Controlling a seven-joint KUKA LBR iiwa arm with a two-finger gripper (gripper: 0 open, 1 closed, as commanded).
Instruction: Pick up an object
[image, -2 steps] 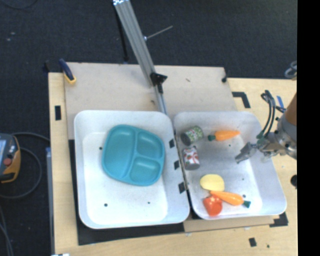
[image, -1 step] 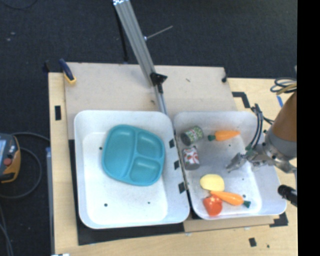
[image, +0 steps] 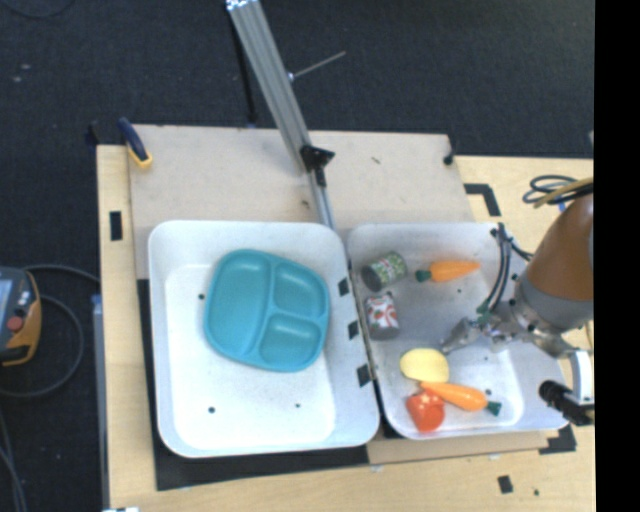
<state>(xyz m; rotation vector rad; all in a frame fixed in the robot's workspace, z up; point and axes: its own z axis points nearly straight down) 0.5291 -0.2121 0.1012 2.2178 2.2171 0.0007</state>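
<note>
A pale wooden surface (image: 260, 175) sits on a dark carpeted floor (image: 120, 60), with a grey metal rail (image: 275, 90) slanting down across it toward the gap between two white bins. A black cable (image: 50, 300) loops on the floor at the left beside an orange-and-grey device (image: 15, 315) that the frame edge cuts off.

The left bin (image: 180, 410) holds a turquoise divided plate (image: 268, 310). The right bin (image: 400, 245) holds a small green can (image: 385, 268), a carrot (image: 450, 270), a red-and-white can (image: 382, 314), a yellow lemon-like fruit (image: 424, 364), a second carrot (image: 462, 396) and a red pepper-like piece (image: 426, 411).

The arm (image: 562, 265) enters from the right, its upper part cut off. The jaws (image: 478, 333) hang low over the right bin, just right of the yellow fruit. Whether they are spread or pressed together cannot be told; they look dark and blurred.
</note>
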